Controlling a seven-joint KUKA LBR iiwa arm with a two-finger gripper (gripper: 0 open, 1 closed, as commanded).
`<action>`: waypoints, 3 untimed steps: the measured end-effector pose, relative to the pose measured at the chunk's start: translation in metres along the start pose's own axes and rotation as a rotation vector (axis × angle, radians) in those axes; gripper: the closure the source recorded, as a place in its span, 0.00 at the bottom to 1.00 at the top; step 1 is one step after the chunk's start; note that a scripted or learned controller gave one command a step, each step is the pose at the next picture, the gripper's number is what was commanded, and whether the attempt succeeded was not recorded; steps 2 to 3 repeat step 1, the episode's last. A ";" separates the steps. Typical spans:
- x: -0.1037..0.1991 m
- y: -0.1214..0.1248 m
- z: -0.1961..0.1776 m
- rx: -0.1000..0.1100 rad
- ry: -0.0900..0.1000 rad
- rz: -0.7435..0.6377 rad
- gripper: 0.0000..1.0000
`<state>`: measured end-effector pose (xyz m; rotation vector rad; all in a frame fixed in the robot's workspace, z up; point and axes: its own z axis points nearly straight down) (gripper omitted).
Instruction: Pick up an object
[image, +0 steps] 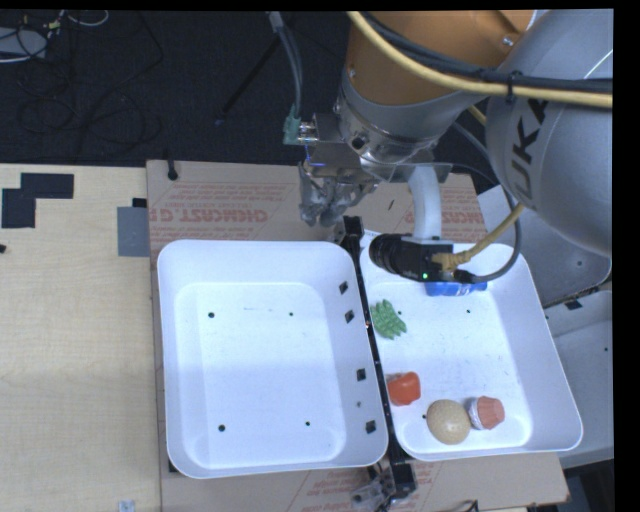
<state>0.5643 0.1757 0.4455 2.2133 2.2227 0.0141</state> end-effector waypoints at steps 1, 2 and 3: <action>0.069 0.018 0.081 0.020 -0.005 -0.002 1.00; 0.069 0.018 0.081 0.020 -0.005 -0.002 1.00; 0.069 0.018 0.081 0.020 -0.005 -0.002 1.00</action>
